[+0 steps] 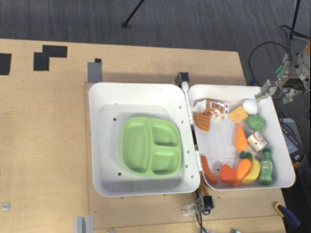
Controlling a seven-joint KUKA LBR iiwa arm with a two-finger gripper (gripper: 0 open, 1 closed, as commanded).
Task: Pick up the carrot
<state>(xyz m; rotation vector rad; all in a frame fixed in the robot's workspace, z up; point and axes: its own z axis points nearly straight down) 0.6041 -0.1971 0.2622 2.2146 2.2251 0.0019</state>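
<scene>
a: what's nearest the camera?

b: the front edge of the table (43,178), bare wood. then the two white bins. the left bin (104,130) holds a green divided plate (151,146), lying flat near its middle.

a: and the right bin (282,176)?

b: crowded. along its near wall, from about 7 o'clock round to 5 o'clock: a red pepper (207,169), an orange-red piece (227,173), a small orange vegetable with a green top (243,166), a yellow banana (252,171) and a green bottle (266,167), all packed touching or just beside one another.

a: where's the carrot?

b: the carrot (241,137) lies near the middle of the right bin, a touch toward 3 o'clock, its length running near to far. a small white jar (257,141) sits just beside it at 3 o'clock, tilted.

a: farther back?

b: a green round thing (256,123), then a tan cracker (238,114) and a white egg (249,106) toward 1 o'clock. at 11 o'clock, a waffle-like orange piece (202,121) and a red-and-white packet (215,108).

a: the claw?

b: the claw (267,89) hangs over the far rim of the right bin at about 2 o'clock, well apart from the carrot. i cannot tell how it stands; it's too small and blurred.
</scene>
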